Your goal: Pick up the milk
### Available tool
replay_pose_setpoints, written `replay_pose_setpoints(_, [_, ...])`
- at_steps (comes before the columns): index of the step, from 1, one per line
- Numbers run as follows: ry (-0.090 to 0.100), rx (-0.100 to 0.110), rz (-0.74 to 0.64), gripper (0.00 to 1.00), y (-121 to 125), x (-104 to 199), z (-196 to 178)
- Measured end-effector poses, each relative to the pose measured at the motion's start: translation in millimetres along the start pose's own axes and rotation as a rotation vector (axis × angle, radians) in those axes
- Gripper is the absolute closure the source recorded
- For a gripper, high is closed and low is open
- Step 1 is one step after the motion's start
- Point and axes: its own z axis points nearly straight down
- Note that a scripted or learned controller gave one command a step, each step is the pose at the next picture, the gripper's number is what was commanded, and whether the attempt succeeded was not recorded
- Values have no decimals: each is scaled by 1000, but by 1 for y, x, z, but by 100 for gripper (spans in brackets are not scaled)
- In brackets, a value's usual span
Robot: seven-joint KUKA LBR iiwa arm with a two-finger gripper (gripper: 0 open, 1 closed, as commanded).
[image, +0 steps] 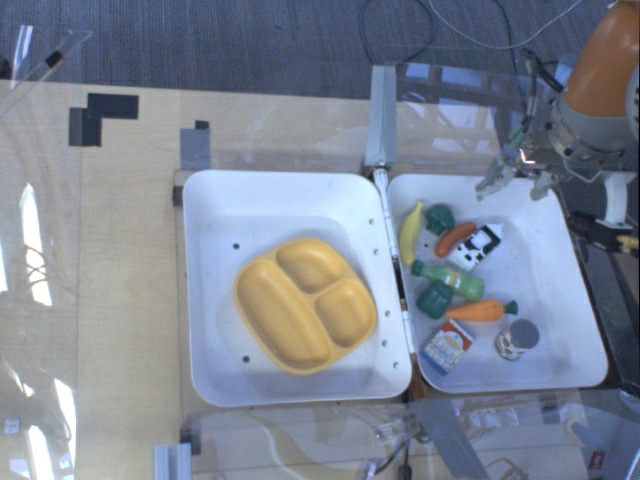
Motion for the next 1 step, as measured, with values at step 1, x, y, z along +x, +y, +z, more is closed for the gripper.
replay_pose_setpoints(1, [-8, -27, -132, 0, -23, 31, 105])
